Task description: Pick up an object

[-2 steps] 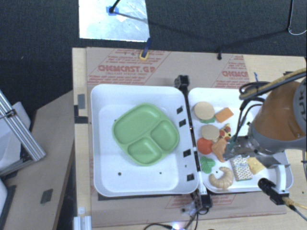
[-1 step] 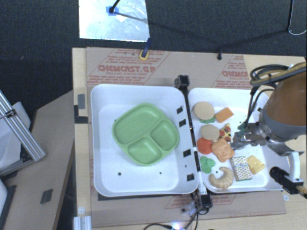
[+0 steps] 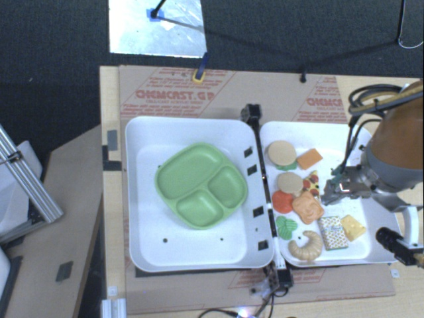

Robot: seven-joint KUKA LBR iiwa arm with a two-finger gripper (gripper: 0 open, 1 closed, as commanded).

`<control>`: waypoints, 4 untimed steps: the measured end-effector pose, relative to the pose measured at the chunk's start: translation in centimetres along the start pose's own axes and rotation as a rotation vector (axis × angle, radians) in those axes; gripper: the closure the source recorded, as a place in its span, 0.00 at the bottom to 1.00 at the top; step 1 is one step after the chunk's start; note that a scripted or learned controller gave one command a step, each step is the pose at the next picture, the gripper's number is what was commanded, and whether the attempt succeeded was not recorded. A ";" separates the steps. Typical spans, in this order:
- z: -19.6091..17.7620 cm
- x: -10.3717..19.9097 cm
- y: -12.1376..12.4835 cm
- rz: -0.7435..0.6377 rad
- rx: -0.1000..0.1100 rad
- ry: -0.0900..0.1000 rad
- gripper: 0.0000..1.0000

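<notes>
Hidden: grey arm with an orange band (image 3: 397, 134) comes in from the right and is cut off by the frame edge; it covers the right part of the right white bin (image 3: 331, 130).
Hand: dark two-finger hand (image 3: 333, 185) sits low over the right bin, just right of the toy food pile; too small and dark to make out, so I cannot tell its state. Nothing shows held in it.
Task things: toy food pieces all lie in the right bin, clustered along its left half.
Top of cluster: round tan bun (image 3: 281, 153), with a small orange block (image 3: 309, 158) just beside it on the right.
Middle: second tan round piece (image 3: 289, 181), red round piece (image 3: 283, 201), a small red-and-yellow piece (image 3: 311, 183) near the hand, orange moulded piece (image 3: 307, 208).
Bottom: green leafy piece (image 3: 287, 227), tan croissant (image 3: 306, 245), patterned square packet (image 3: 332, 232), yellow wedge (image 3: 353, 228).
Left bin: left white bin (image 3: 149, 244) holds a light green three-compartment plate (image 3: 201, 185), lying flat.
Divider: black clips (image 3: 252, 170) run along the seam between the bins.
Surface: bins rest on a brown printed cardboard sheet (image 3: 172, 93) on the table.
Room: dark carpet (image 3: 53, 45) behind, with a shiny silver sheet (image 3: 156, 18) lying on it.
</notes>
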State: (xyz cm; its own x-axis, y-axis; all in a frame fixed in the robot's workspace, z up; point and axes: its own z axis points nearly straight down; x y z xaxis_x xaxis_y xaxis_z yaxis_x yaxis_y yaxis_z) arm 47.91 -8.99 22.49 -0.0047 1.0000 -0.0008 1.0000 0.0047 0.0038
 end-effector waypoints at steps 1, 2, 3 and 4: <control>0.3 3.8 3.5 -0.005 0.000 0.002 1.00; -0.1 7.9 5.3 -0.005 0.001 0.003 1.00; -1.1 12.7 8.1 -0.006 -0.001 0.003 1.00; -0.4 16.1 9.9 -0.003 0.001 0.002 1.00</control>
State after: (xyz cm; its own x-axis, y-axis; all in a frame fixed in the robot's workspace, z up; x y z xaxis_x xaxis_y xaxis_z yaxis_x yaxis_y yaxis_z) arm 57.74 7.14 22.89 -0.0081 1.0000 0.0008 1.0000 0.0081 0.0025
